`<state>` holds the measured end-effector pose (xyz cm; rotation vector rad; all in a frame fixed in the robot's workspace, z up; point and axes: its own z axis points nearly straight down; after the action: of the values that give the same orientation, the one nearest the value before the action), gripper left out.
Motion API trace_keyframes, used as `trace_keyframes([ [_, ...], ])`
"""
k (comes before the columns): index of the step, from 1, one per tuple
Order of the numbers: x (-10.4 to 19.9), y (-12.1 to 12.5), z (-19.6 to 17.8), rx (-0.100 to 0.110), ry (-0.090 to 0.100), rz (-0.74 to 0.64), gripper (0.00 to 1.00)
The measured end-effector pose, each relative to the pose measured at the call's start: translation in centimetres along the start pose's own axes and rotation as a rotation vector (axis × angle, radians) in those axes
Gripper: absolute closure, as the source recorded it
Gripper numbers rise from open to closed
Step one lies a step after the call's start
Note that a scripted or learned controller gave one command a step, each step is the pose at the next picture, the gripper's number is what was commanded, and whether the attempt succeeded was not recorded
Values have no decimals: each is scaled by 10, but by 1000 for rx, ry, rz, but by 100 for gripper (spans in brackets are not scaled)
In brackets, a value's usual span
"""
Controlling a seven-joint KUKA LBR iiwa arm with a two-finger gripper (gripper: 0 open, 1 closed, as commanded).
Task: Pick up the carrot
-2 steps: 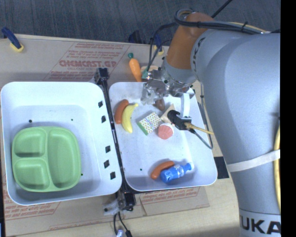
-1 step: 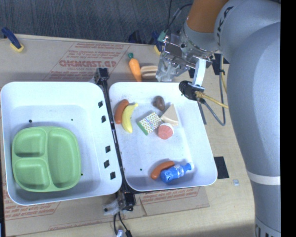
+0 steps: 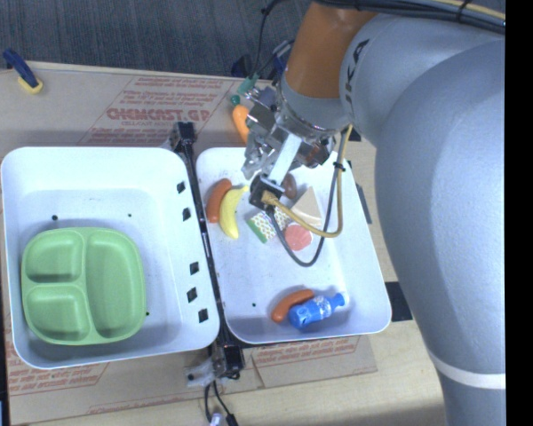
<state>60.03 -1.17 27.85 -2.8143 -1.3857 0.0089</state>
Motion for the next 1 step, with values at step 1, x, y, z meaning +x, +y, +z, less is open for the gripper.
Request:
trace_keyframes([
  [1, -42, 21, 47, -2, 0, -194, 100],
])
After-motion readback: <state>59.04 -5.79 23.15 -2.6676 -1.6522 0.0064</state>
